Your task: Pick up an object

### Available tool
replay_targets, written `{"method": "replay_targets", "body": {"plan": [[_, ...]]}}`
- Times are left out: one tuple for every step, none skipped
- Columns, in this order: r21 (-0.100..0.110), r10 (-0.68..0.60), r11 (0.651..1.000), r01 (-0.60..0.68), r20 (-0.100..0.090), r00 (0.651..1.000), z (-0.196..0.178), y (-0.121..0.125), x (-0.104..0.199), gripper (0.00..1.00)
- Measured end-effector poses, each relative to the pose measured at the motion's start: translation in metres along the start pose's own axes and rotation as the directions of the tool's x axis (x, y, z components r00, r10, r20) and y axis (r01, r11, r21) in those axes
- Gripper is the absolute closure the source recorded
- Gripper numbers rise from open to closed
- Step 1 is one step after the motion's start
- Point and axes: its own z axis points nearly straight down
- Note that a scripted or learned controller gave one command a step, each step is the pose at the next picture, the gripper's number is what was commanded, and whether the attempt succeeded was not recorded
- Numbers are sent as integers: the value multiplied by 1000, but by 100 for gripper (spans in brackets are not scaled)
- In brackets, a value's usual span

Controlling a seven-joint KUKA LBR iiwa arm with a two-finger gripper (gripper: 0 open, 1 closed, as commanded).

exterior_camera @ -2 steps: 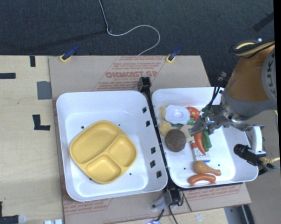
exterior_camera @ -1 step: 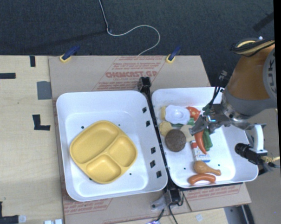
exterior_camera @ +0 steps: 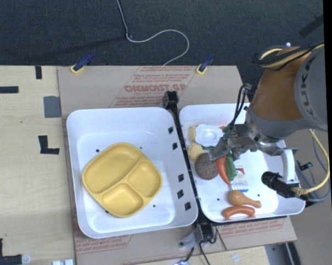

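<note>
The gripper is hanging low over a cluster of toy food in the right bin, and the thing nearest under it is a carrot, orange-red with a green strip alongside. The carrot is lying in the middle of that bin with its long axis running roughly far to near, tilted slightly; which end is the tip I cannot tell, as the gripper is covering the far part. Whether the hand is wide, narrow or gripping anything I cannot tell either, since its dark parts are blurring into the clutter below.

A brown ball is touching the carrot on its left, a pale yellow piece is sitting just beyond that, and a white cup is lying at the far side. A small card is lying just right of the carrot's near end.

To do this well, I judge the grip should be closing across the carrot's short width, mid-length, with care that the ball is not getting pinched too.

Nearer, an orange pear shape and a sausage are lying well clear. The left bin is holding a yellow tray.
</note>
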Motion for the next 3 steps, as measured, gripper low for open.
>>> {"method": "replay_targets", "body": {"plan": [[0,-2,1000,2,0,1000,-4,-3,48,100],[2,1,1000,-1,1,1000,12,4,81,100],[1,4,1000,-4,3,1000,15,1,78,100]]}}
